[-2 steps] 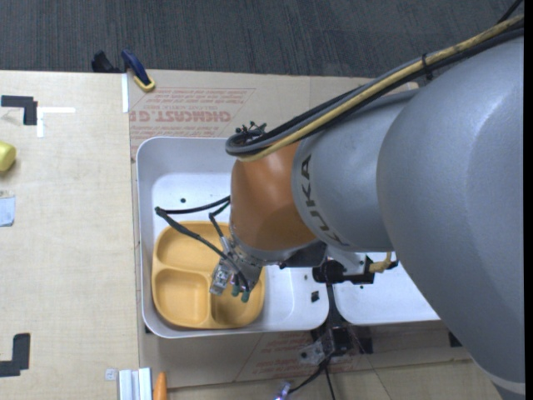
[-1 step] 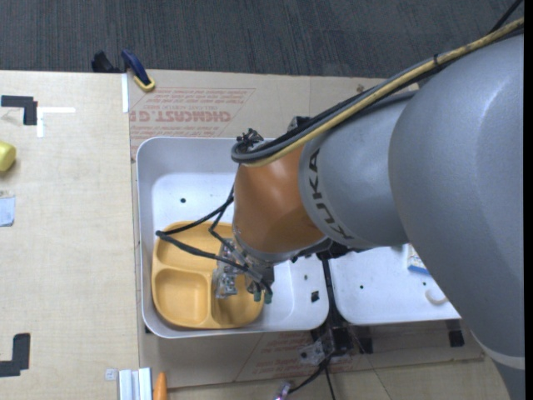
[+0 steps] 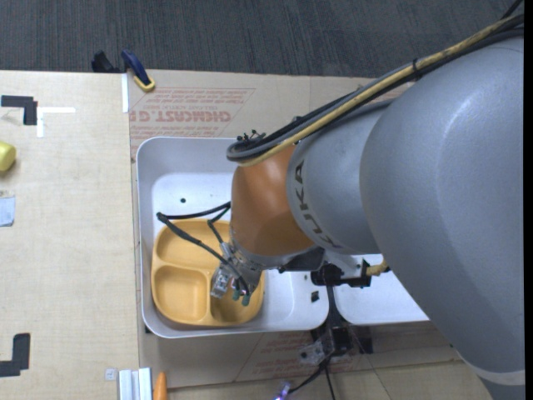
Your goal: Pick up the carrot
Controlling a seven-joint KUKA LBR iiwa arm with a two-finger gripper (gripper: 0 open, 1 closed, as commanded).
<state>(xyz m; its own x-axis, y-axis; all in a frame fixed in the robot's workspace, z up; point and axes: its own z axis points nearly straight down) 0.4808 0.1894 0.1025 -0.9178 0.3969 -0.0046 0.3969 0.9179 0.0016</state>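
Carrot hidden; prob. light, stiff, grip mid-length. Gripper [image 3: 234,287] low over yellow divided plastic tray [image 3: 179,294], lower-left; finger state can't tell.

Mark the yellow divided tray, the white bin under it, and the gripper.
yellow divided tray [image 3: 179,294]: camera view, floor of its lower-left compartment.
white bin [image 3: 179,161]: camera view, upper-left wall.
gripper [image 3: 233,288]: camera view, its tip low over the tray's right side.
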